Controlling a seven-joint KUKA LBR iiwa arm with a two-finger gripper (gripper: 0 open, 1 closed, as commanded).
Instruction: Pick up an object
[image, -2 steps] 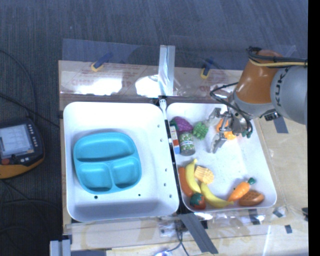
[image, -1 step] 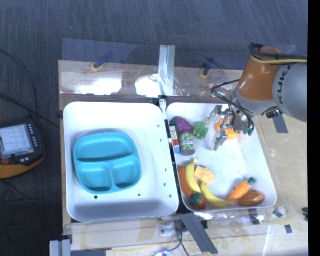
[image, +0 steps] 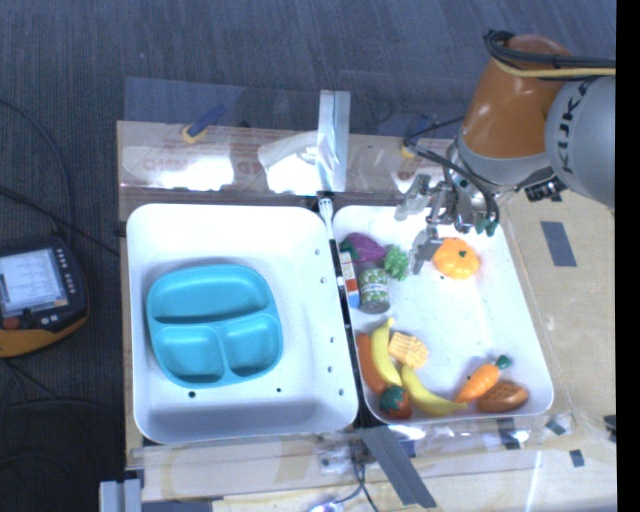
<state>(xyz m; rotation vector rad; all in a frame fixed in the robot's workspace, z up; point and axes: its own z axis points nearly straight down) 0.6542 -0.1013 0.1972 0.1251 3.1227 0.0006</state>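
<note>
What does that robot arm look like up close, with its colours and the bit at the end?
The arm is a rounded grey casing with dark lettering and a broad orange band above the wrist. Thin black cables loop around the band. Its end effector is a small cluster of silvery metal parts with dark fittings.

Lighting's pretty bright and even from overhead on my feed. The two white bins (image: 335, 300) are nearly blown out, and there's harsh glare on the plastic sheet (image: 215, 165) behind them. Shadows are soft and short. The whole frame's a bit soft and grainy, and the small toys blur together, probably from low resolution.
</note>
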